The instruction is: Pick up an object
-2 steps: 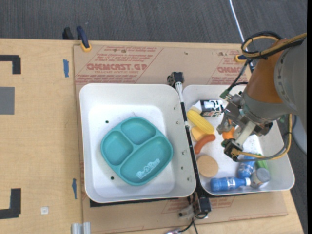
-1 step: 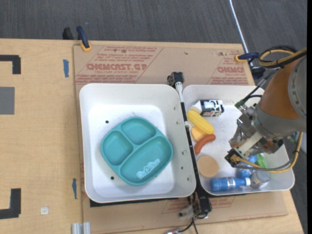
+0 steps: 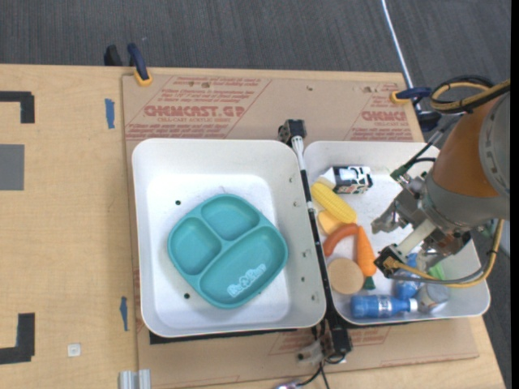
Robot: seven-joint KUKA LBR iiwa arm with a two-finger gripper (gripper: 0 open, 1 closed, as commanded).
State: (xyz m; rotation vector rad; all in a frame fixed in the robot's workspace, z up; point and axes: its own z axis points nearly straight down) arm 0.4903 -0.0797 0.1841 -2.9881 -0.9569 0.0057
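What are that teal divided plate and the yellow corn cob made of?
The teal divided plate looks like moulded plastic with a smooth, slightly matte finish: uniform colour, rounded compartment walls, and a pale mark printed in the large section. The yellow corn cob is probably toy plastic or rubber: flat, even colour and soft sheen. Neither can be confirmed by sight.

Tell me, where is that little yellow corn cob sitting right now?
The corn cob lies in the right-hand bin, near its left wall, just below the small black-and-white toy and above the orange carrot.
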